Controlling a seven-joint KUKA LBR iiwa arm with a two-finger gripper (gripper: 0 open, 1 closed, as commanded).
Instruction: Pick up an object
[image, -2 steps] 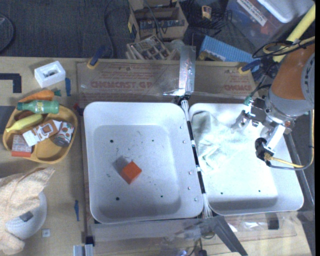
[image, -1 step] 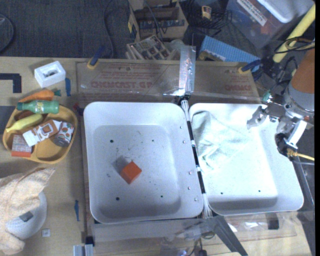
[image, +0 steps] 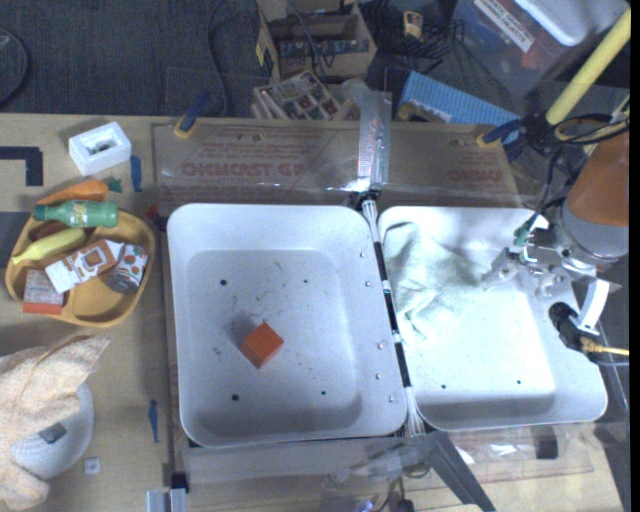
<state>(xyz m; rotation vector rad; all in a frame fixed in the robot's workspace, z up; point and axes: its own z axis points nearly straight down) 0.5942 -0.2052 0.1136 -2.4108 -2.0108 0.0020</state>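
- in the left bin (image: 200, 240), on its floor a little left of the middle and toward the near side, lies a small orange block (image: 263, 344); it sits alone on the white floor, tilted so one corner points near, apart from every wall
- in the right bin (image: 520, 400), a pale crumpled cloth (image: 435, 280) covers the far left part, bunched against the wall shared with the left bin; the near half of that floor is bare white
- at the right bin's far right corner hangs the gripper (image: 520, 262), above the bin's rim; it is well apart from the orange block, with the shared wall and the cloth between them; its metal parts blur against the white bin, so i cannot tell how the jaws stand, and nothing can be made out between them
- the grey arm (image: 600, 225) comes in from the right, with its orange band (image: 608, 185) above the wrist; a black cable fitting (image: 568, 325) hangs near the bin's right rim
- on the bench at the far left, a yellow bowl (image: 95, 305) holds a green bottle (image: 78, 213), a banana (image: 45, 244) and small printed packets (image: 100, 262); a small white box (image: 100, 147) stands just beyond it
- at the near left, a beige cloth (image: 45, 385) lies bunched beside the left bin
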